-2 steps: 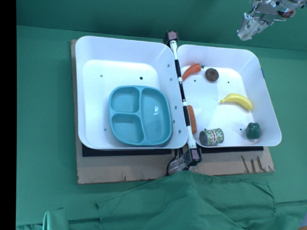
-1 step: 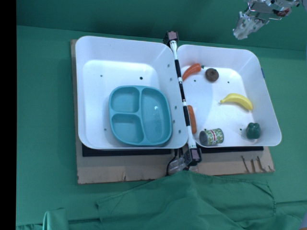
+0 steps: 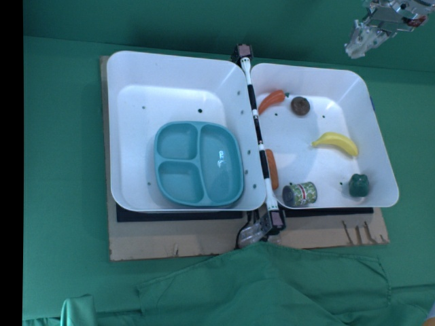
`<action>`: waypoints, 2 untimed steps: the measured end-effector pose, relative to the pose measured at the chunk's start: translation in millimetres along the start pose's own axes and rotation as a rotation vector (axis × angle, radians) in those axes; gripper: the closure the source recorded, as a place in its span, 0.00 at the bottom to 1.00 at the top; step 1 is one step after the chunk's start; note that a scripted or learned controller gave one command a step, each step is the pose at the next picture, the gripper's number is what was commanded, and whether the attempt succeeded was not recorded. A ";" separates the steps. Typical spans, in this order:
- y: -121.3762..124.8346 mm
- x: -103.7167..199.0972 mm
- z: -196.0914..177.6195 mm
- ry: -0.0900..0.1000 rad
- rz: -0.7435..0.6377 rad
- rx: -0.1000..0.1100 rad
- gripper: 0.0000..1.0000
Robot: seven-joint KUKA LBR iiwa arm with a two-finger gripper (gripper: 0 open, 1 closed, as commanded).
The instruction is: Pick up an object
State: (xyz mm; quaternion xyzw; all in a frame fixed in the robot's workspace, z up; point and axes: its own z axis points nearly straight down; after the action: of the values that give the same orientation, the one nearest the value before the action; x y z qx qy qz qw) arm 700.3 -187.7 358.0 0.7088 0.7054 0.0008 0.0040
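Note:
My gripper (image 3: 358, 47) hangs at the top right, above and beyond the far edge of the right bin (image 3: 377, 124), holding nothing that I can see. In that bin lie a yellow banana (image 3: 336, 143), an orange carrot (image 3: 271, 100), a brown round object (image 3: 300, 105), a green pepper (image 3: 359, 185), a small can (image 3: 300, 194) on its side and an orange sausage-like piece (image 3: 272, 168) along the divider. All lie well below and left of the gripper.
The left bin (image 3: 132, 80) holds a teal three-compartment plate (image 3: 198, 163). A black-and-white bar (image 3: 254, 114) runs between the bins. Both bins rest on cardboard (image 3: 170, 240) over green cloth, which bunches up at the front.

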 end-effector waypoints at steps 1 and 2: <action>-25.3 3.8 3.1 0.002 0.000 0.003 1.00; 0.2 0.5 -3.2 0.000 -0.001 0.000 1.00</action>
State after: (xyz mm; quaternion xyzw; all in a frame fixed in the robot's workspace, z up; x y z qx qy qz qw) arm 700.5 -187.2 361.1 0.7083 0.7059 0.0008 0.0040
